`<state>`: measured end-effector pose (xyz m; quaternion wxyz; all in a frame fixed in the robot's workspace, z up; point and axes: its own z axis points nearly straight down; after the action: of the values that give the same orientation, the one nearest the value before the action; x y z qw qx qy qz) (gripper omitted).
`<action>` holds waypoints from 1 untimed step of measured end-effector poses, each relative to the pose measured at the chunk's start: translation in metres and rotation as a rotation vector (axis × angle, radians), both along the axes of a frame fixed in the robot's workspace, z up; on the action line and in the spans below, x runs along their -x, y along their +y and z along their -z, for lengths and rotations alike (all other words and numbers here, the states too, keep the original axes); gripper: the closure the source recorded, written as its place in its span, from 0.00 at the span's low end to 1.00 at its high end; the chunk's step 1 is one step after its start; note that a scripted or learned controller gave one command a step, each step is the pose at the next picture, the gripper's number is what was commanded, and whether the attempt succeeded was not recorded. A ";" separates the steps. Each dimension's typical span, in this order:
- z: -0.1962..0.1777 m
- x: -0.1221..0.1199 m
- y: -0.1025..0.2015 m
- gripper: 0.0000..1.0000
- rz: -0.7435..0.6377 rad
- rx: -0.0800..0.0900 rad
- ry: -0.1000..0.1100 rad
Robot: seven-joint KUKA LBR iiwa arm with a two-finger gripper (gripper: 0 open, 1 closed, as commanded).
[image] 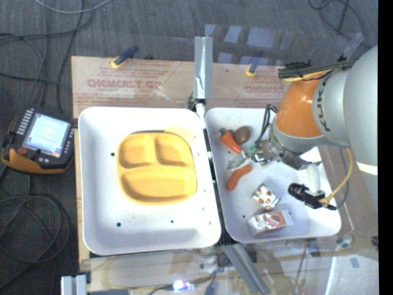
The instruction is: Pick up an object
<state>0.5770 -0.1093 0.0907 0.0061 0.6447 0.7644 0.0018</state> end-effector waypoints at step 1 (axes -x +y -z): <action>-0.010 -0.001 -0.001 1.00 0.001 0.001 -0.004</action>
<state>0.5782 -0.1104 0.1004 0.0080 0.6452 0.7640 0.0028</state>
